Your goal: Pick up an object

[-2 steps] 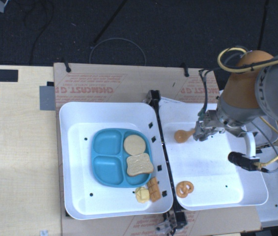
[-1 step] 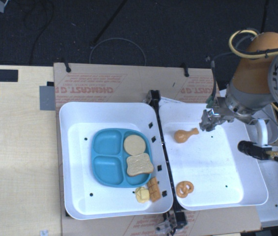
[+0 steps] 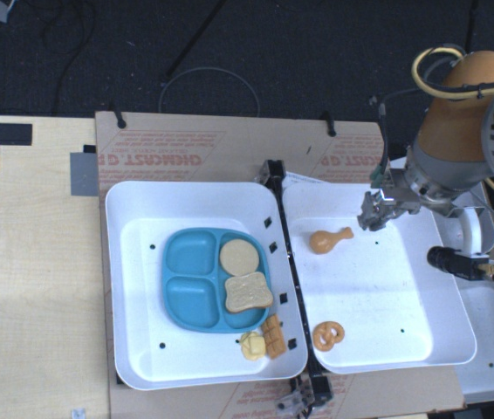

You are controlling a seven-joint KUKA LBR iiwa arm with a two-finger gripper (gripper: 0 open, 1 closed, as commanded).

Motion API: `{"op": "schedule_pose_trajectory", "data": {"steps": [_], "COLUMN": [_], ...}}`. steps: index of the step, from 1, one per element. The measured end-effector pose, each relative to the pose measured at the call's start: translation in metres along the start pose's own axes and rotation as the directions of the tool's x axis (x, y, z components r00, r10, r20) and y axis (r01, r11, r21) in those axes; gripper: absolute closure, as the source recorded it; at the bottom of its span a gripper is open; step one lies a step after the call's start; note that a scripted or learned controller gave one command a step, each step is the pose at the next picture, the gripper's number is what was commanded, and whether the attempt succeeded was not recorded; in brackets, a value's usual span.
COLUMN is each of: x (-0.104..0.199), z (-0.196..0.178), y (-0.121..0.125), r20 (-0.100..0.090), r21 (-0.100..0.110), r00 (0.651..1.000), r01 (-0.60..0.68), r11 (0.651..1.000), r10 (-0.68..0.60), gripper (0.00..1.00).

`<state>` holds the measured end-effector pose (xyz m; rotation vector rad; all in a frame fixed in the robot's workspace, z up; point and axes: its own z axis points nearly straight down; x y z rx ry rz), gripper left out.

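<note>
Pale wooden bench (image 3: 29, 278), cardboard sheet (image 3: 195, 147) under two white bins, dark floor and loose cables behind. Over the back of the right bin (image 3: 404, 349), reaching in from the right: claw (image 3: 373, 214), above the bin floor, nothing seen gripped. Open or closed, impossible to tell from this angle. Just beside it, toward the divider: toy drumstick (image 3: 328, 239), lying flat, thin end toward the claw, likeliest pick judging by nearness. Farther off, near the front wall of the same bin: pretzel (image 3: 328, 334), well apart from the drumstick and easy to single out. Across the divider, in the left bin (image 3: 138, 201): blue sectioned plate (image 3: 190, 278) bearing a round slice (image 3: 238, 256) and toast (image 3: 248, 293), each in its own compartment. Off the plate's front corner, a yellow piece (image 3: 253, 346) touching an orange waffle (image 3: 272, 336), crowded against the wall and probably awkward to grab. Pick not yet made.
</note>
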<state>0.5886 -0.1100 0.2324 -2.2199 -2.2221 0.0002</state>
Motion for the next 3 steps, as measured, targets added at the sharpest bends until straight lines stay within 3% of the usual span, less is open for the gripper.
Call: {"op": "schedule_pose_trajectory", "data": {"steps": [2,3], "x": [0.112,0.170], "z": [0.019,0.006], "y": [-0.011,-0.017], "r20": [-0.002,-0.002], "r21": [0.005,0.002], "r00": [1.000,1.000], "r01": [0.003,0.004], "r11": [1.000,1.000], "r10": [-0.003,-0.004], "gripper": [1.00,1.00]}}
